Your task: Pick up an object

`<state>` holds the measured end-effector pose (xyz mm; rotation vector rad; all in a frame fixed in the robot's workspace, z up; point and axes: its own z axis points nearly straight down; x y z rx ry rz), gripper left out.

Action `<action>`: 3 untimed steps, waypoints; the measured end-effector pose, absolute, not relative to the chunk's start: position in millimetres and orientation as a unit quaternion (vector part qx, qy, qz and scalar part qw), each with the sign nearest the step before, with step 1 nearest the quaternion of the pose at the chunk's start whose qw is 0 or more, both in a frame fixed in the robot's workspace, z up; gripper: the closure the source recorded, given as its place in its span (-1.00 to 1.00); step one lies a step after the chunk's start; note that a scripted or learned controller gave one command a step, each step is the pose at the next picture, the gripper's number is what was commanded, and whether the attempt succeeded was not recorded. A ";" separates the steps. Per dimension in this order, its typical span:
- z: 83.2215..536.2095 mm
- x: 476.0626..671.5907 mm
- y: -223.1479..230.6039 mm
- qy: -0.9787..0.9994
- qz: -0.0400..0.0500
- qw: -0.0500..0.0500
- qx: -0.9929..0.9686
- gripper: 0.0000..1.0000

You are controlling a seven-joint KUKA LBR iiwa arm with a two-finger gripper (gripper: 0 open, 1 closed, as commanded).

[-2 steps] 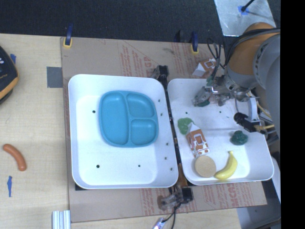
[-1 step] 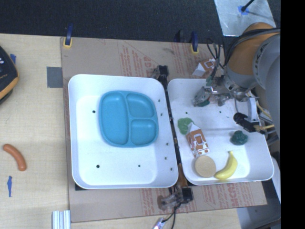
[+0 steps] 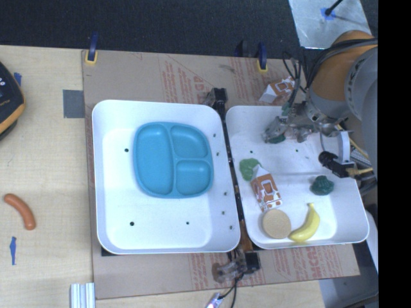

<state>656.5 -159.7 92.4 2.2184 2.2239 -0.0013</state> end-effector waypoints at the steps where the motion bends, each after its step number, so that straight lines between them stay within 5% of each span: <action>1: 99.1 656.4 -149.2 0.708 0.000 -0.001 0.706 -1.00; 2: 109.5 656.5 -150.0 0.709 -0.001 -0.001 0.705 1.00; 3: 137.7 656.8 -120.6 0.709 0.000 0.000 0.706 1.00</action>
